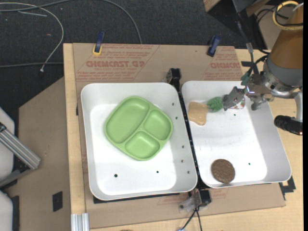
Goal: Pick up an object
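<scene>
Camera view: in the right bin (269, 143), the tool (236, 99) sits at the far side just beside a green object (215, 103), its grip state seemingly unreadable here.

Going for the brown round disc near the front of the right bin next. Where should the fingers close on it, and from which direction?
The brown disc looks flat and low, lying alone near the right bin's front wall. I would come straight down from above and pinch across its width, fingers landing on opposite edges. The gripper sits farther back, near the green piece, so the path looks clear.
</scene>
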Controlling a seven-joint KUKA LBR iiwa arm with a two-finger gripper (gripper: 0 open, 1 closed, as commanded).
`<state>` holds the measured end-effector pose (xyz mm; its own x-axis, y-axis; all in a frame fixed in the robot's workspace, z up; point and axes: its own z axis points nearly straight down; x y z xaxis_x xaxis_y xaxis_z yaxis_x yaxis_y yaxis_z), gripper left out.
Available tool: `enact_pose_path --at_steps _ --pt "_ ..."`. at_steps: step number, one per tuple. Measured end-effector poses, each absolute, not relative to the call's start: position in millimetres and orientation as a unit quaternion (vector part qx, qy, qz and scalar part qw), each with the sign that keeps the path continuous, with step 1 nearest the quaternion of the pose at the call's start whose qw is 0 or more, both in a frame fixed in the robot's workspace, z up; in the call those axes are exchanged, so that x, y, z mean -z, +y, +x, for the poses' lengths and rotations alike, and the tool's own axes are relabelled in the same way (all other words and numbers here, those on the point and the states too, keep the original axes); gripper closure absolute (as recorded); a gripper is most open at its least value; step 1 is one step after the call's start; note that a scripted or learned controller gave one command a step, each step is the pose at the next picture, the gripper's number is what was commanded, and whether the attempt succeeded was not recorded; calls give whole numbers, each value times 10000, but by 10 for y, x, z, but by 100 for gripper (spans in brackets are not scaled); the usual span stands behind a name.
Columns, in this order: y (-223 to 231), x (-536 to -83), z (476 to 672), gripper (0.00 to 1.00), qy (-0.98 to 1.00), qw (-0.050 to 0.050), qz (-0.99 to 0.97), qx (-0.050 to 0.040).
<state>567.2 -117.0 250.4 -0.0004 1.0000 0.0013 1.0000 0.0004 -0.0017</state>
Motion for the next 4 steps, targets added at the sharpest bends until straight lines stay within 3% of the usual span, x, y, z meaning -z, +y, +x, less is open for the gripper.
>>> enact_pose_path --at_steps 2,3,4 --pt "-1086 -1476 5812 0 -7070 14 -7072 -4" --pt "-1067 -923 5704 0 -7069 35 -7073 -16" --pt "-1070 -1066 5725 100 -7067 6 -7075 6"
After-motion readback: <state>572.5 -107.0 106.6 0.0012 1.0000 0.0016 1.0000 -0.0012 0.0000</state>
